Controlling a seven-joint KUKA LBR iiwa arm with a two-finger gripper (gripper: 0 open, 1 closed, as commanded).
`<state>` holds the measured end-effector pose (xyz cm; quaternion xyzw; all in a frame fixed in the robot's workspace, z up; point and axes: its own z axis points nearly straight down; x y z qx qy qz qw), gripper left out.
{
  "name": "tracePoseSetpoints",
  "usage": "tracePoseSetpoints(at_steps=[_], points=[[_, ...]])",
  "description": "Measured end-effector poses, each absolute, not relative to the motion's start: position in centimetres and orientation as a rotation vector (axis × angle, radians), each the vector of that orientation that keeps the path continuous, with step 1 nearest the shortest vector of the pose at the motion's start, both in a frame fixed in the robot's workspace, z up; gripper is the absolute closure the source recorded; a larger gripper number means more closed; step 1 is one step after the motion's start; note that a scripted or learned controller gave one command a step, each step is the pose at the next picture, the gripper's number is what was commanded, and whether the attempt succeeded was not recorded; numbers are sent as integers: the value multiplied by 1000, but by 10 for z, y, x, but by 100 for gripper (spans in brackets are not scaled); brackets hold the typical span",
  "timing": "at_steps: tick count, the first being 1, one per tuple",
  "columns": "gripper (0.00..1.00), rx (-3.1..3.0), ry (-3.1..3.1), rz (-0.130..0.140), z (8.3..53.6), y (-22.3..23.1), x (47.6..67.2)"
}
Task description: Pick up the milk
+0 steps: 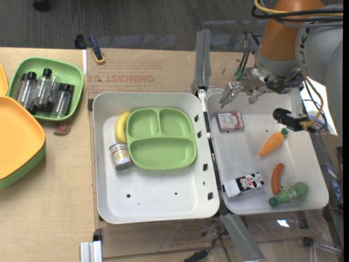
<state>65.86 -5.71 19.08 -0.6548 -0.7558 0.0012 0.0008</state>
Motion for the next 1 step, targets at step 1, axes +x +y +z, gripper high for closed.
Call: tracePoseSetpoints(at_steps=[1], points=[[0,-2448,-1966,5,136,-114,591]])
